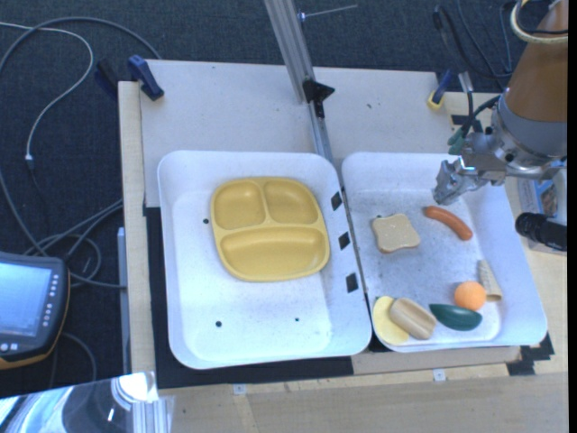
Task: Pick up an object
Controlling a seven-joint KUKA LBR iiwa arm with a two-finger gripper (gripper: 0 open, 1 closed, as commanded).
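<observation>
Low in the right white bin [514, 269] lie a tan bun [413, 317] and orange ball [469, 295], while the slim orange-red sausage [448, 222], slanting down-right, sits just below-right of the gripper [448, 188], whose grip state I cannot tell.

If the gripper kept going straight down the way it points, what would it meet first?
Probably the bare floor of the right bin, just up and left of the sausage. The gripper seems to point down there, though depth is unclear from this slanted view.
</observation>
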